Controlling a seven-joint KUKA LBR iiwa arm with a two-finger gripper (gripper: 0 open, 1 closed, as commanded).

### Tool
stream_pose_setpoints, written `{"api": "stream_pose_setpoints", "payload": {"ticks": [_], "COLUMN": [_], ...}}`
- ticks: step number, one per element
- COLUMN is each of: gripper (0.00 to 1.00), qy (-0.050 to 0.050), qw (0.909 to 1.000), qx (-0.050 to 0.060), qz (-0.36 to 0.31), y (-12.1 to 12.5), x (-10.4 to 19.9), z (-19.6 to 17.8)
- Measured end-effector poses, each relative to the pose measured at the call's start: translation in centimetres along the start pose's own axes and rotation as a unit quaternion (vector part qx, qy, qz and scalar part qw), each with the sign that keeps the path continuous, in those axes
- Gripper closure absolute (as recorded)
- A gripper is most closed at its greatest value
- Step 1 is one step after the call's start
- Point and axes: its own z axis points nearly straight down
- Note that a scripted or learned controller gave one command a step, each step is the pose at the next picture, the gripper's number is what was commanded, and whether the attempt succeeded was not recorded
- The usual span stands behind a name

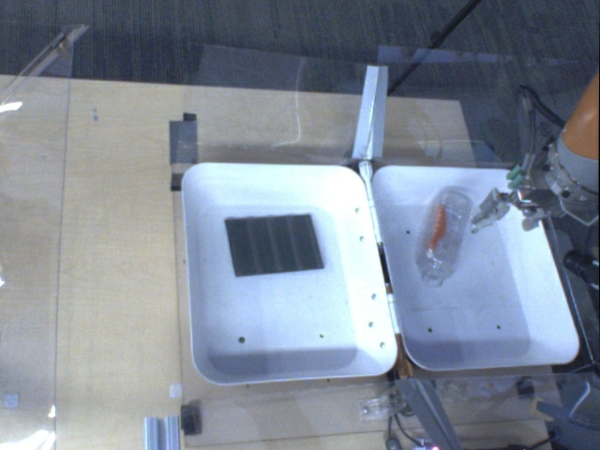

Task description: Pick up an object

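Note:
A clear plastic bottle [443,235] with something orange inside lies on its side in the right bin [525,336], towards its upper left. A dark grey ribbed rectangular pad [275,245] lies flat in the left bin [281,345]. My gripper [506,216] hangs over the upper right part of the right bin, just right of the bottle's top end. Its fingers are spread apart with nothing between them, and the left fingertip [482,217] is close to the bottle, though I cannot tell whether it touches.
A metal post [371,115] stands behind the seam between the two bins. A transparent sheet covers the bench on the left. Cables and clamps sit along the front edge below the bins.

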Motion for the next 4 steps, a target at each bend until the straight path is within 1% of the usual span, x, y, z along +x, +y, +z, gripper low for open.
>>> {"api": "stream_pose_setpoints", "payload": {"ticks": [1,2,3,4], "gripper": [0.0,0.0,0.0,1.0], "qy": [0.0,0.0,0.009,0.008], "qw": [0.9989,0.9999,0.9995,0.9994], "qx": [0.001,0.0,0.026,0.032], "qz": [0.047,-0.015,-0.013,-0.01], "y": [1.4,-2.6,3.2,2.9], "x": [4.9,7.2,7.1,6.8], "z": [11.6,11.9,13.2,12.3]}}
